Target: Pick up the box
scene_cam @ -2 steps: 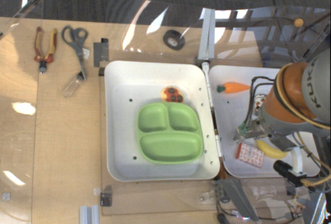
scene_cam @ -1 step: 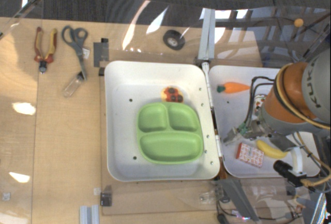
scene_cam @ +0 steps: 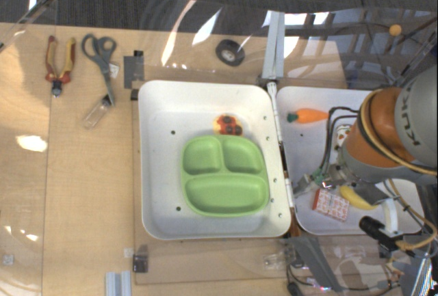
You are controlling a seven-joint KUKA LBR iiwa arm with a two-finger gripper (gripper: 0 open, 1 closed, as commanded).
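The box (scene_cam: 331, 204) is a small flat carton with a red and white pattern, lying near the front edge of the right bin (scene_cam: 306, 141). My gripper (scene_cam: 324, 178) hangs low over that bin, just above and behind the box, mostly covered by the grey wrist and its orange band (scene_cam: 373, 144). The box rests on the bin floor, and nothing is seen lifted.
A yellow banana (scene_cam: 357, 197) lies right beside the box. An orange carrot (scene_cam: 309, 115) sits at the right bin's back. The left bin (scene_cam: 157, 151) holds a green divided plate (scene_cam: 224, 175) and a small red-orange toy (scene_cam: 228, 125). Pliers, scissors and a tape roll lie on the bench behind.
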